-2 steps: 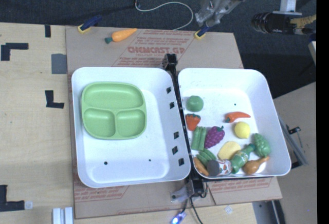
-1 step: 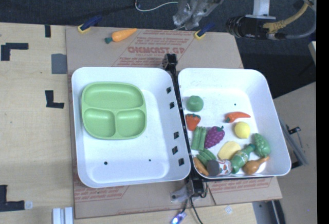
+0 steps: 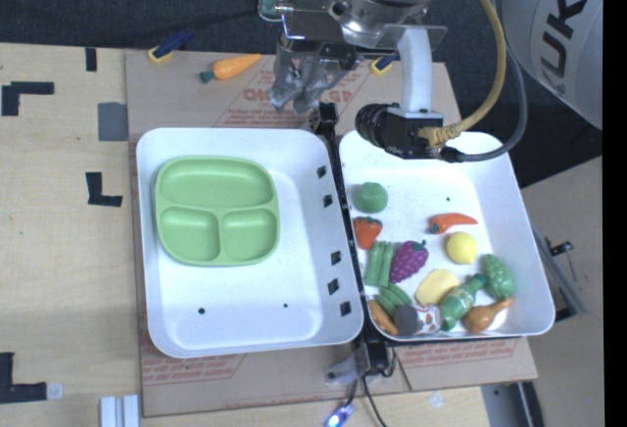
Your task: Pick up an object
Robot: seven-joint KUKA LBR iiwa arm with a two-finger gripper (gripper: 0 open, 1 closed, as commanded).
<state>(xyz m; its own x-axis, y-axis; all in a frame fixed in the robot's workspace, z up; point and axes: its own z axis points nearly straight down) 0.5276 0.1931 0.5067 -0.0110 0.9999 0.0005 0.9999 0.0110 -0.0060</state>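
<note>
Your gripper (image 3: 299, 87) hangs above the counter (image 3: 59, 219), behind both bins; whether it is open or closed cannot be told. The toy produce lies crowded in the right bin (image 3: 509, 180). Expect risk: a descent there may pinch neighbouring pieces or slip.

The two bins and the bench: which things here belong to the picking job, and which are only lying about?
For the job:
- hand
- right bin with its toy food: purple grapes, lemon, red chili, green ball

Lying about:
- green divided plate in the left bin
- toy carrot on the bench
</note>
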